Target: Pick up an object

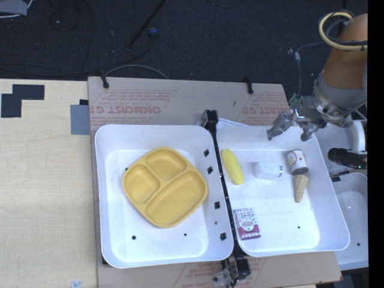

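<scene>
Right now the things to be picked lie in the right bin (336,233), right of centre in the frame. A yellow ear of corn (232,166) lies near its left wall, just beside the divider (218,179). To the right of the corn sits a small white object (267,170), too pale against the bin floor to make out well. Further right, a small can (296,161) lies on its side, and an ice cream cone (300,187) lies just below it, tip pointing toward the bottom of the frame. A red and white carton (246,223) rests lower down, near the bin's front left corner.

The gripper (294,127) hovers over the bin's upper right corner, its two fingers spread apart with nothing between them, above and clear of the can. The grey arm with its orange band (347,56) rises from it at the upper right of the frame.

The left bin (111,245) holds a yellow divided plate (165,186), set at a slant. Both bins sit on a sheet of printed cardboard (150,104), which lies on a pale wooden bench (45,191). Beyond the bench, across the top of the frame, is dark floor with loose cables (144,29).
</scene>
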Tool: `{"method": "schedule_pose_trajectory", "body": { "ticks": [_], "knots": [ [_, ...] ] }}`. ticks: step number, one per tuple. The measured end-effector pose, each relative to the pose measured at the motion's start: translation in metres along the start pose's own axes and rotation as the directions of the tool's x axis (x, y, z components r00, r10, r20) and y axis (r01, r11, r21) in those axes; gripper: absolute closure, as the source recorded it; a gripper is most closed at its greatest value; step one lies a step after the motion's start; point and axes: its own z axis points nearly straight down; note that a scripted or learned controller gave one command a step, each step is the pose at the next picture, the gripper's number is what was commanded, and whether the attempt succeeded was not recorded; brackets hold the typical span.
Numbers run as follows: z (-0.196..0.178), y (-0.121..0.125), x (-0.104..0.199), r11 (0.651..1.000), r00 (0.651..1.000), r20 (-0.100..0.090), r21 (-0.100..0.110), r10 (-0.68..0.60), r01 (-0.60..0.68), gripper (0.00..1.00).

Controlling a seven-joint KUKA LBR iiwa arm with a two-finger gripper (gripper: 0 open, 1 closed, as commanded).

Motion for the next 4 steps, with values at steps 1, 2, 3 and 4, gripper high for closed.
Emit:
{"method": "schedule_pose_trajectory", "body": {
  "ticks": [1, 2, 3, 4],
  "knots": [
    [0.046, -0.002, -0.007, 1.0, 1.0, -0.001, 0.005, 0.001, -0.001, 0.0],
    [0.096, 0.004, 0.0, 1.0, 1.0, -0.001, 0.005, -0.002, 0.002, 0.0],
    [0.144, 0.008, -0.007, 1.0, 1.0, -0.001, 0.005, 0.001, -0.001, 0.0],
    [0.131, 0.008, -0.008, 1.0, 1.0, 0.0, 0.003, 0.001, -0.001, 1.0]
  ]
}}
